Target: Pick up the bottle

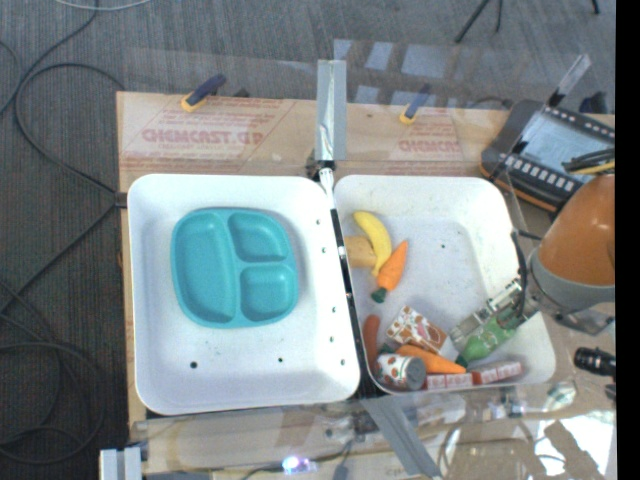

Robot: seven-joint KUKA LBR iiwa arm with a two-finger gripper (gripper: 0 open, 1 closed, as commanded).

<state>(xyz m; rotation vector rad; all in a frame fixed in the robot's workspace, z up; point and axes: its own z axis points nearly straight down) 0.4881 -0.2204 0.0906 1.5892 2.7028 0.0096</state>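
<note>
The bottle [486, 344] is small and green and lies on its side in the front right part of the right bin [450, 208]. My gripper [494, 314] comes down from the right on the grey arm with its orange band [588, 230]. It sits directly over the bottle's upper side, touching it or nearly so. The gripper's metal parts hide part of the bottle's top.
The right bin also holds a banana [372, 235], a carrot [392, 267], a patterned packet [414, 327], a can [400, 371], a second carrot [432, 359] and a red tube [496, 373] close to the bottle. The left bin [160, 368] holds a teal divided plate [236, 265].
</note>
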